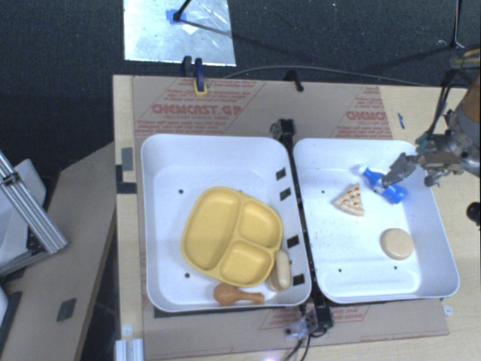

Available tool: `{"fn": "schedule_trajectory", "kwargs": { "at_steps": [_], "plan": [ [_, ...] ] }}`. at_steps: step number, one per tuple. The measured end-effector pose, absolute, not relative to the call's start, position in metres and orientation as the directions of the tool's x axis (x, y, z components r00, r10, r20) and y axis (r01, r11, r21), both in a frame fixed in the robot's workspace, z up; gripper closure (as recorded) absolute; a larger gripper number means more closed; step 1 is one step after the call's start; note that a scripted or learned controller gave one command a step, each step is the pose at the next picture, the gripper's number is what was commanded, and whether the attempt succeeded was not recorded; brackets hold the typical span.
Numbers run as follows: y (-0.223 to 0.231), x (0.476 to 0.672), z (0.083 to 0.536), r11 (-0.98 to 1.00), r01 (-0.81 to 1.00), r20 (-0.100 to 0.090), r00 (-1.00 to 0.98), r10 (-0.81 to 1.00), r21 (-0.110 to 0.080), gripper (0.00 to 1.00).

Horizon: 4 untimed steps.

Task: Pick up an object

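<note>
The drumstick lies in the left bin, while the end effector hovers over the blue toy, its grip unclear.

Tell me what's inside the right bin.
The right bin holds a pizza slice, a round beige piece and a blue object partly covered by the gripper.

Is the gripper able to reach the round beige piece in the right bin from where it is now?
Probably yes. The gripper sits over the blue object at the right bin's far side, and the round beige piece lies apart on bare floor nearer the camera. The pizza slice is off to the side, not in between.
</note>
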<state>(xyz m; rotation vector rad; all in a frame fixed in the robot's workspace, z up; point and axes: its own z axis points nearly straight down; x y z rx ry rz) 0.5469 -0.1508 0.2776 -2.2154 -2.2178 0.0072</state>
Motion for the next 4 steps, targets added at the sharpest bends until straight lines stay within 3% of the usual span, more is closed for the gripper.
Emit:
{"fn": "schedule_trajectory", "kwargs": {
  "at_steps": [1, 4],
  "plan": [
    [-0.151, 0.549, 0.283, 0.004, 1.0, -0.001, -0.004, 1.0, 0.002, 0.0],
    [-0.146, 0.552, 0.152, 0.001, 1.0, 0.002, -0.001, 1.0, -0.003, 0.0]
  ]
}}
